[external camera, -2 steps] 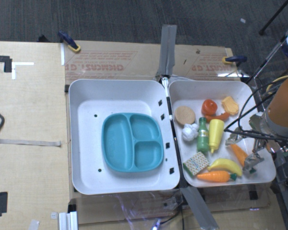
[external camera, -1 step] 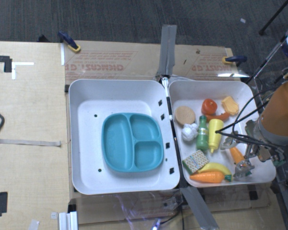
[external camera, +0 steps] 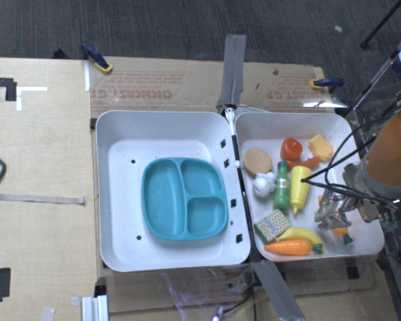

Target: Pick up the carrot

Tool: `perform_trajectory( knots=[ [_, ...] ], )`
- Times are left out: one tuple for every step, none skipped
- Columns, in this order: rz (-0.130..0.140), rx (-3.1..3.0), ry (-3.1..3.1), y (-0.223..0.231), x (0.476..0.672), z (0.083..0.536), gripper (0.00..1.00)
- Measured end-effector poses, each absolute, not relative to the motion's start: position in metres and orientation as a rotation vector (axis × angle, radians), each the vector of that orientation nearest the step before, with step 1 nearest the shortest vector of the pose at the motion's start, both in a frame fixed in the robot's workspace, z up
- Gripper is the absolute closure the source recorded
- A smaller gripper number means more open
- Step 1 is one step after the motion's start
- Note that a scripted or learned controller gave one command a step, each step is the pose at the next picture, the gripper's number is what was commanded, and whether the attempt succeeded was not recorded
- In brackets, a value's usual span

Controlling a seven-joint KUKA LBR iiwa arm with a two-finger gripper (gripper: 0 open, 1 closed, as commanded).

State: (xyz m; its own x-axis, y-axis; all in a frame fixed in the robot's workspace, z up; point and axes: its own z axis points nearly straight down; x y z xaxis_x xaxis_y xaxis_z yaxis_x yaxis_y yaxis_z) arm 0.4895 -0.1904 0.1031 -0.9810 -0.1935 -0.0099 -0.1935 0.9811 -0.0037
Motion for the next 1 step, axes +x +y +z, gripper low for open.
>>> perform_trajectory(
  knots=[
    [-0.004, -0.304, 3.117, -0.1904, 0.4895, 0.1030, 0.00]
  ],
)
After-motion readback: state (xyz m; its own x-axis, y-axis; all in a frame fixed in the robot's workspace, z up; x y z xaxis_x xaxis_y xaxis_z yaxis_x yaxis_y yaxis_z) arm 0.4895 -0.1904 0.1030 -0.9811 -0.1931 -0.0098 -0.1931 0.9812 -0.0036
